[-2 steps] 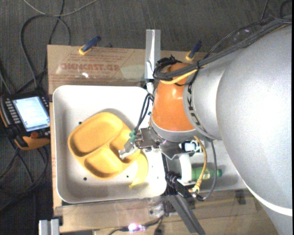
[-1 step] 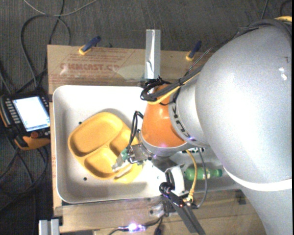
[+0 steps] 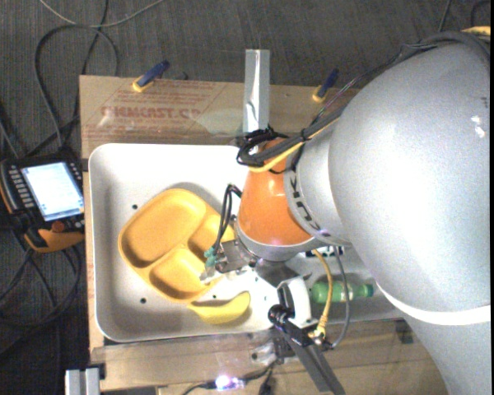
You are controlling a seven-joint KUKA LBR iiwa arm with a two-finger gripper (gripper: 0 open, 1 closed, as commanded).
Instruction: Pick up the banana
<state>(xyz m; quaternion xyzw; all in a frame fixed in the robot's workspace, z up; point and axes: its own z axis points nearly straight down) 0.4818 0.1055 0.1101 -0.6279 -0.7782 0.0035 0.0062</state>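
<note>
Yellow banana point(image 3: 224, 307) lies near the bin's point(image 3: 107, 220) front edge, beside the end effector point(image 3: 218, 262); grip unreadable.

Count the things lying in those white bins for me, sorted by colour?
Yellow: 2, the divided tray and the banana
Green: 1, a bottle, partly hidden by the arm
Total: 3

A bulky pale-grey arm point(image 3: 412, 179) with a glossy orange band point(image 3: 267, 208) and black and yellow cables.
</note>
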